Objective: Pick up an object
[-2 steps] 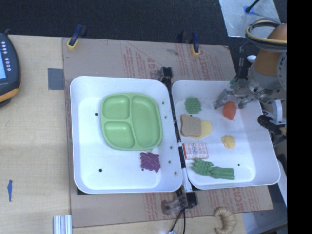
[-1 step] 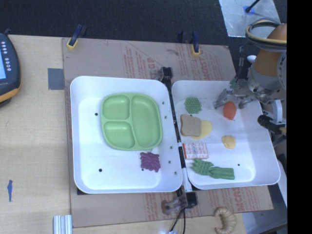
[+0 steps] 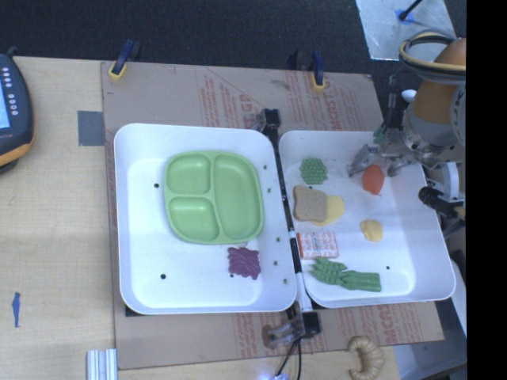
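Over the right bin — six items — pincer spread open, grasping nothing.

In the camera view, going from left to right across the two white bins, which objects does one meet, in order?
Green divided plate → purple leaf-shaped piece → slice of bread → red object, near the gripper.

Left bin: divided plate, leaf in front. Right bin: bread, packet and vegetable before it.
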Available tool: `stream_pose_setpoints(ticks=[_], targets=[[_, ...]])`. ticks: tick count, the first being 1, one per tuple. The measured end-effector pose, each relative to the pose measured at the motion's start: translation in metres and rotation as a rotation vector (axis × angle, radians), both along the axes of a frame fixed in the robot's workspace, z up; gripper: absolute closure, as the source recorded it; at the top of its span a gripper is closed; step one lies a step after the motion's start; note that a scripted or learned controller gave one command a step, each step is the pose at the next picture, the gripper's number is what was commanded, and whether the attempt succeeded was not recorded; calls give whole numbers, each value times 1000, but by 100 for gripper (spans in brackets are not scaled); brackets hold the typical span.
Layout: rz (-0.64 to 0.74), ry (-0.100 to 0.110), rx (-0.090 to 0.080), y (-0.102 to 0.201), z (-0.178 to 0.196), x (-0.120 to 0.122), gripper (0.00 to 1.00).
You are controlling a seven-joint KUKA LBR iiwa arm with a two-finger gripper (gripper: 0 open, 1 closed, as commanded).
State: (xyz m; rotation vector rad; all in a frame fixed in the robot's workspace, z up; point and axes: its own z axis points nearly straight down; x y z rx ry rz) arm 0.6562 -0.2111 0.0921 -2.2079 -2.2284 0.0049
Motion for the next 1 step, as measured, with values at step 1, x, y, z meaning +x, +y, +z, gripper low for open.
stream_pose_setpoints(ticks=[1], targets=[[0, 0, 0, 0, 0, 0, 0]])
